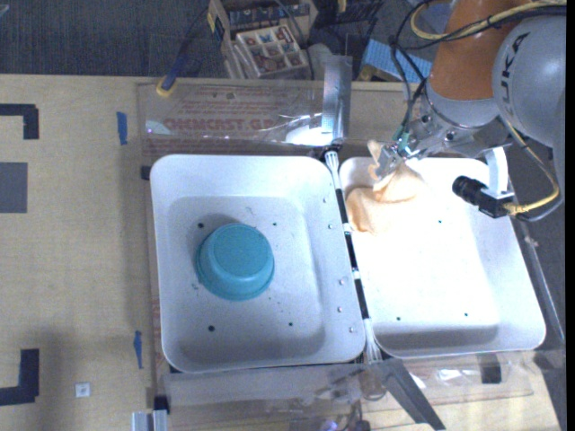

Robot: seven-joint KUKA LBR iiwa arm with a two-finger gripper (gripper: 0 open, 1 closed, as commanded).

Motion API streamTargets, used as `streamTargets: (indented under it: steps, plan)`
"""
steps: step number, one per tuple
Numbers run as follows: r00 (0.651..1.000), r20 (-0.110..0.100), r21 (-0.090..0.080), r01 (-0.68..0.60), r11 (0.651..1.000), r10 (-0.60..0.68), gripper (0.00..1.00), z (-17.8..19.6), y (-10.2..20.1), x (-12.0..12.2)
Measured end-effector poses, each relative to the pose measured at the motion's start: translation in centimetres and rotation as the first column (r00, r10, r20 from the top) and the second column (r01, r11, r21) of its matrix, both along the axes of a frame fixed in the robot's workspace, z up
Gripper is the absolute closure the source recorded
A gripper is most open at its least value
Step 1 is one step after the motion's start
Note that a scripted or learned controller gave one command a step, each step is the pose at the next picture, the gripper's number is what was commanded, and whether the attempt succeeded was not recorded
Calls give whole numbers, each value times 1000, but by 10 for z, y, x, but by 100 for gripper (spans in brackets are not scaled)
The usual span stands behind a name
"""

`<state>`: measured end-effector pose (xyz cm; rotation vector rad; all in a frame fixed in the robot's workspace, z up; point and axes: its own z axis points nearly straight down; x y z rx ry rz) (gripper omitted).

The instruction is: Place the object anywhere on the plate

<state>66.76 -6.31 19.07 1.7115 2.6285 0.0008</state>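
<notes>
1. Where the arm (503,52) reaches in from the right, its grey body and orange band hang over the far right corner of the bench, with black and yellow cables looping around it.
2. At its tip the gripper (390,159) sits low over the far left corner of the right bin (449,321), close to the wall that divides the two bins.
3. Whether the gripper is spread or pressed together I cannot tell; the bright glare off the white bin washes out that spot.
4. Directly under and against the gripper lies the object (388,192), a pale peach-orange lump with soft edges. It stretches from the gripper down and left toward the dividing wall. I cannot tell whether it is actually held or only touched.
5. Over in the left bin (180,330) is the plate (235,259), round and teal-blue, resting a little left of that bin's middle. It is well apart from the object, with the dividing wall between them.
6. A small black cylindrical part (473,192) with a cable juts out over the right bin, right of the gripper.
7. Behind the bins lies a clear plastic sheet (234,122) with faded red lettering, and farther back a cardboard box (262,32) of clutter.
</notes>
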Motion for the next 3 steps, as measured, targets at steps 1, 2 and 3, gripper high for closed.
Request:
streamTargets:
  steps: [1, 2, 3]
  plan:
    - [1000, 1, 1, -1, 1000, 1, 100, 35, -1, 1]
    - [921, -3, 2, -388, 921, 388, 100, 46, 43, -25]
    - [697, -2, 1, -717, 697, 717, 100, 49, 96, -50]
